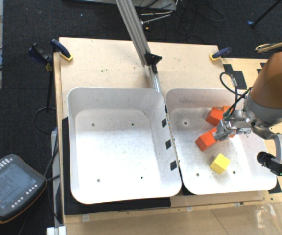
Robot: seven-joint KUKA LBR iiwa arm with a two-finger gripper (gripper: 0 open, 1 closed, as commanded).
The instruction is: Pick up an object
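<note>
- Right bin [258, 182]: three small blocks. Orange block [205, 140] near mid-bin, second orange block [215, 115] up and to the right of it, yellow block [220, 163] below, apart from both.
- Left bin [82, 102]: nothing to note for this task.
- Arm reaches in from the right; end effector [224, 131] sits low over the right bin, just beside the right edge of the lower orange block, and between the two orange ones.
- End effector state: cannot tell. The tip is small and dark against cabling; no block is visibly clamped.
- Likely target, judged by proximity: the lower orange block, lying tilted with respect to the bin walls.
- Handling estimate: looks rigid, light, flat-faced, probably foam or plastic. Not fragile. Smooth faces could slip if pinched near a corner.
- Grip advice: take it across two opposite flat sides, centred, wrist turned to match the block's rotation.
- Risk: the neighbouring orange block is near; a wide approach may nudge it.
- Counter [111, 62] carries both bins.
</note>
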